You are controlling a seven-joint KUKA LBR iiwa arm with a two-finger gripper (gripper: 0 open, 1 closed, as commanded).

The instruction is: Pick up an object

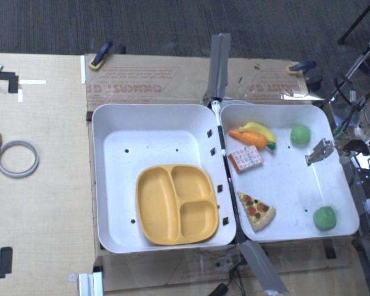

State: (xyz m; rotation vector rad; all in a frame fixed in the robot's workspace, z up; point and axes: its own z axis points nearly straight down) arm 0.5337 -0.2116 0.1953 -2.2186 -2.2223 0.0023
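The gripper (319,152) is hovering by the right bin's (296,227) edge, grip state unclear; green balls (300,134) (324,217) are lying nearby

We saw the scene evenly and brightly lit from above, with no hard shadows. The two white bins (105,184) came close to washing out, their floors nearly featureless, and only faint soft shading sat along their inner walls and under the yellow divided plate (176,203). The far carpet (172,11) stayed dim and grainy. Detail was soft throughout, and the cluttered right edge blurred into a dark tangle.
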